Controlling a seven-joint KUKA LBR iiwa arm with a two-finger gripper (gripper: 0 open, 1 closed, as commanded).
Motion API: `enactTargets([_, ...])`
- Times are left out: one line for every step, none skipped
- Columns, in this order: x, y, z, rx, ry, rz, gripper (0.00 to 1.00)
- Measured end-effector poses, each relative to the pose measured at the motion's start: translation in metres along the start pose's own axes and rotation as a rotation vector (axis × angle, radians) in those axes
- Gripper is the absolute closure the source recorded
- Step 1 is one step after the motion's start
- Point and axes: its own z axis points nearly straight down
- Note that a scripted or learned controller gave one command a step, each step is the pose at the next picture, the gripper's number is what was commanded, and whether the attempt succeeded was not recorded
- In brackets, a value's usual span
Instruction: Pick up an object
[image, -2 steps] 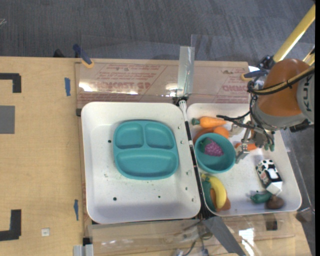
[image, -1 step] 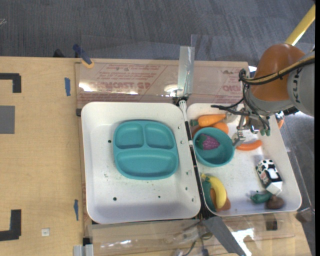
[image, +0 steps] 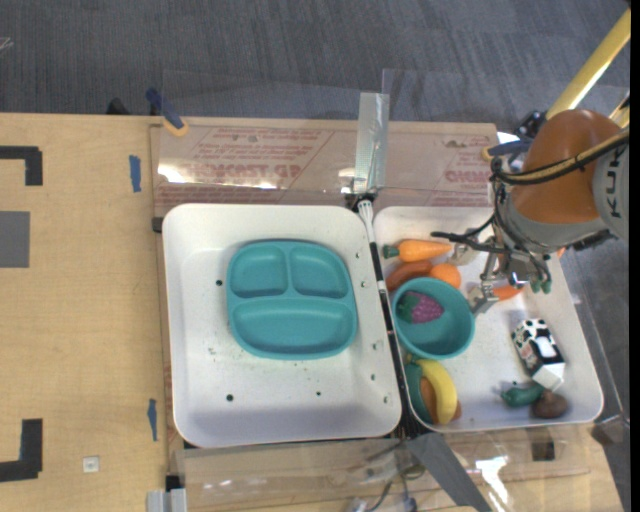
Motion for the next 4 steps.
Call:
enactTargets([0.013, 0.006, -0.006, 0.022, -0.013, 0.040, 0.00])
enactTargets([0.004, 0.006, -0.010, 0.035, -0.028, 0.203, 0.00])
enactTargets([0.015, -0.004, -0.005, 0.019, -0.015, 0.288, 0.00])
enactTargets([-0.006, 0.024, 0.001, -0.008, 0.001, 0.414, 0.00])
